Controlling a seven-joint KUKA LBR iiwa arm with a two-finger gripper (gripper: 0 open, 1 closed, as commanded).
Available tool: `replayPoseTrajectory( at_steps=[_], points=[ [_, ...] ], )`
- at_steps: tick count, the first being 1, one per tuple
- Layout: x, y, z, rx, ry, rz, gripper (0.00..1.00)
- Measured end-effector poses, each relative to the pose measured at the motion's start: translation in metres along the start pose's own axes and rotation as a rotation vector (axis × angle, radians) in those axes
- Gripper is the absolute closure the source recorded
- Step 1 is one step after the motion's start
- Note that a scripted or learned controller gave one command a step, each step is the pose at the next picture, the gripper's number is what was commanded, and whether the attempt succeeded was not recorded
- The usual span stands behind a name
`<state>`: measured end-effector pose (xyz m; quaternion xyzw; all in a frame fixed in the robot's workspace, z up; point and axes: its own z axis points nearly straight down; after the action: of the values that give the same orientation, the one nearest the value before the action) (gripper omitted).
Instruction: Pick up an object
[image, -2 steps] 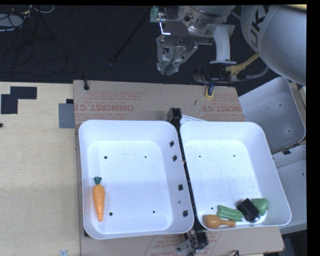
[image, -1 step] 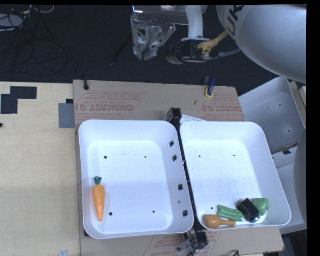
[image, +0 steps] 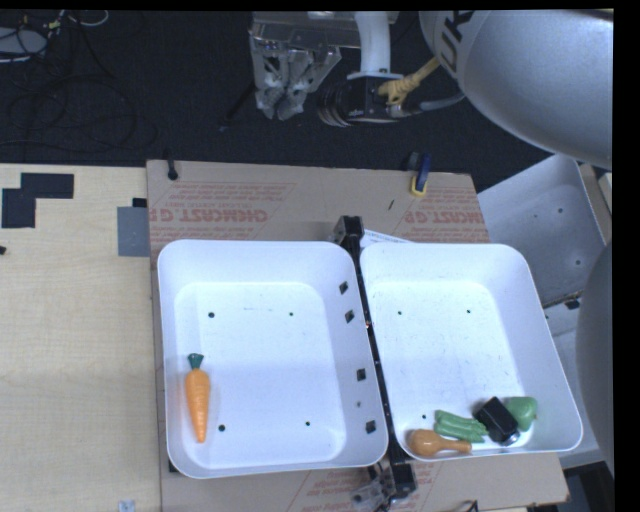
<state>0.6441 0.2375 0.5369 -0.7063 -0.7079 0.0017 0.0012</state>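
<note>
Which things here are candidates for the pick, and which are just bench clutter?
Candidates for the pick:
carrot in the left bin
pear, bean pod, black block and green piece, clustered in the right bin's near corner

Just lying about:
cardboard sheet under the bins
blue-and-yellow clamp
cables behind the bench

The tool hangs above, away from both bins.

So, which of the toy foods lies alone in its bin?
The carrot, orange with a green top, lies alone in the left bin. The other toy foods crowd one corner of the right bin.
</note>
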Motion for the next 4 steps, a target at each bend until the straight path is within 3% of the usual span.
replayPoseTrajectory(
  at_steps=[3, 4],
  points=[
    [0.007, -0.001, 0.018, 0.003, -0.001, -0.004, 1.0],
    [-0.084, 0.0, 0.019, 0.002, -0.003, 0.01, 1.0]
  ],
)
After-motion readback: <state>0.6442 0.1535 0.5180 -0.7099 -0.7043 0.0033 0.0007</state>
